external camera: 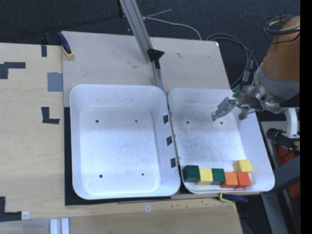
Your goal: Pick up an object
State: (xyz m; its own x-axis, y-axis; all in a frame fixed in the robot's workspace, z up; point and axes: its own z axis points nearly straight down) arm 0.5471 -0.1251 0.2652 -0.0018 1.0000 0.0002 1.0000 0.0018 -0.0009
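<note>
The left bin (119,140) lies well to the left of the claw (229,107), and the right bin (195,130) sits directly beneath it. The arm (280,57) reaches in from the right, the claw hovering over that bin's upper part with nothing between its fingers; whether they are apart or together I cannot tell. Well below the claw, along the near wall, sit a green block (191,172), yellow block (205,175), orange blocks (236,179) and another yellow block (243,165).
</note>
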